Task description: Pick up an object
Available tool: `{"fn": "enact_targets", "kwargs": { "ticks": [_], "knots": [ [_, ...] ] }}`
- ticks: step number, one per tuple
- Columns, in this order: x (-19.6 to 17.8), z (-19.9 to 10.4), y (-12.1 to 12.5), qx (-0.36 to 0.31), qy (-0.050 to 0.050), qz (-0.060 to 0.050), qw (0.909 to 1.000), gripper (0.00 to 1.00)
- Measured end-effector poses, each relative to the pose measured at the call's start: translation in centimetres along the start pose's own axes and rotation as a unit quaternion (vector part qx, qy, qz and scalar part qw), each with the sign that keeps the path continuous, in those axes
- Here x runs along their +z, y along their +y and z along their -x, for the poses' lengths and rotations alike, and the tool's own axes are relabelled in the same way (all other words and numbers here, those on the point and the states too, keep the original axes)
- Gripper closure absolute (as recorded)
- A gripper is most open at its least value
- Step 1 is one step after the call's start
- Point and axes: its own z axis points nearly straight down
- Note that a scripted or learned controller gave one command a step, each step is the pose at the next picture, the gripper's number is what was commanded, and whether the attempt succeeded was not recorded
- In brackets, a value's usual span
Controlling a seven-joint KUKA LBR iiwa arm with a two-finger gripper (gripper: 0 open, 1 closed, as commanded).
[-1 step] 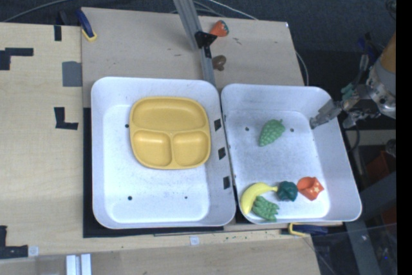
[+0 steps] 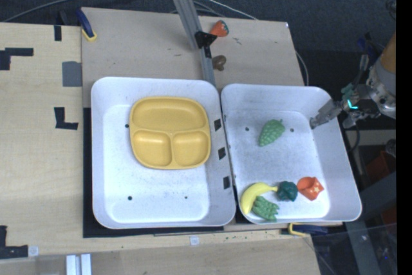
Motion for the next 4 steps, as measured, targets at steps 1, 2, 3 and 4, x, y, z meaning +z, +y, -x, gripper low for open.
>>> {"fn": "enact_targets", "kwargs": {
  "ticks": [1,2,3,4],
  "knots": [
    [6.3,0.2,-0.4,0.001,0.0,-0.003,1.0,0.0],
    [10.9,-0.4,-0.8,0.0,0.0,-0.003,1.0,0.0],
    [16.3,-0.5,-1.0,0.001,0.0,-0.003,1.0,0.0],
    [15.0,-0.5,-0.8,0.0,0.0,-0.001,1.0,1.0]
  ]
}}
